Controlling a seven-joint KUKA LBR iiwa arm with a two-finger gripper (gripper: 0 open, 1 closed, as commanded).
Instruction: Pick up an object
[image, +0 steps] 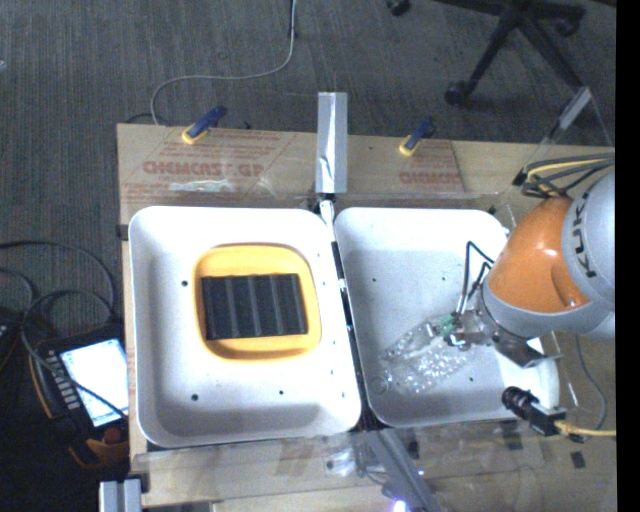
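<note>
As far as the camera view shows, nothing is lifted yet: the pick is not done.

2 white bins sit side by side on the bench. The left bin (160, 300) carries a yellow tray with a dark ribbed insert (256, 302), lying flat near the bin's middle, slightly toward its far edge. It looks untouched and is well apart from the arm.

The right bin (400, 250) carries a clear crinkled plastic object (425, 358), probably a bottle or wrapper. It is too transparent to name with confidence. It lies on the bin floor toward the near edge, roughly mid-width, running diagonally from the near-left up toward the right.

The arm (545, 265) is down over the right side of the right bin. The gripper (458, 330) sits at the clear object's upper-right end, touching it or just beside it. I cannot tell which.

Hand state: cannot tell. The wrist body and glare from the plastic hide it, so no confirmed grasp.

Judgement: the clear object is the likely target. Left to do: confirm a grip, then lift it clear of the bin floor. Risk: thin slick plastic may crumple or slip out.
</note>
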